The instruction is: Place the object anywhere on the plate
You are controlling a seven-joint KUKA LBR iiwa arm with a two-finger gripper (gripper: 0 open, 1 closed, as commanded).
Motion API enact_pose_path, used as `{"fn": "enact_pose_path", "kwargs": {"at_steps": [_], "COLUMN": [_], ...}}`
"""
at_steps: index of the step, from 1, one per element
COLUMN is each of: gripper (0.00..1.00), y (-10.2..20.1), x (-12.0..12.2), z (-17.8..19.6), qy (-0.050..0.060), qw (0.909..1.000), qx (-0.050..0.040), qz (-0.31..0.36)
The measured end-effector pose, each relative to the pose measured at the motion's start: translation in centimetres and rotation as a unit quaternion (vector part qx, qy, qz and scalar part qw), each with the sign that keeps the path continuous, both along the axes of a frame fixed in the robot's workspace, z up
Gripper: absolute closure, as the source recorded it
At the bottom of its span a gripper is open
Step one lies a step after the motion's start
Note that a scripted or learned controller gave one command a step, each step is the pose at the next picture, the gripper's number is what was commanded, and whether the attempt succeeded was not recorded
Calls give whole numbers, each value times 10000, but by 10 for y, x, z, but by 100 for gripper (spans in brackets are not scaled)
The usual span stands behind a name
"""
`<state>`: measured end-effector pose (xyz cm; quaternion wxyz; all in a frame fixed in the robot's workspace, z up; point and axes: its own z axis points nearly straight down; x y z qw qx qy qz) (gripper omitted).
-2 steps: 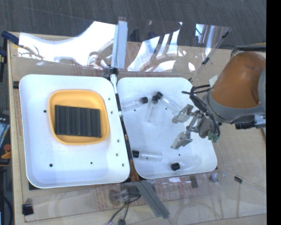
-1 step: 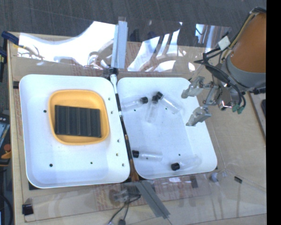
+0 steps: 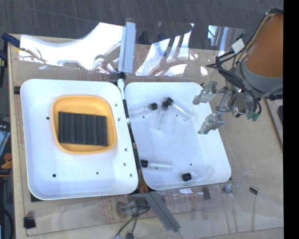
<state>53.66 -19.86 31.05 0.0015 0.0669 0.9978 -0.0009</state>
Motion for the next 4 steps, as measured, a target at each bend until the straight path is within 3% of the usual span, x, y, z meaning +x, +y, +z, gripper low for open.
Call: {"fn": "enact_pose_path", "kwargs": {"at_steps": [1, 2, 3, 4], "gripper": [0, 0, 0, 0], "y": [0, -7, -8, -8], "x": [0, -11, -37, -37], "z": [0, -54, -72, -72], "qy": [0, 18, 20, 22], "qw": [10000, 9770, 9215, 9216], "qx": [0, 8, 7, 8], "qz": [0, 2132, 3883, 3881]}}
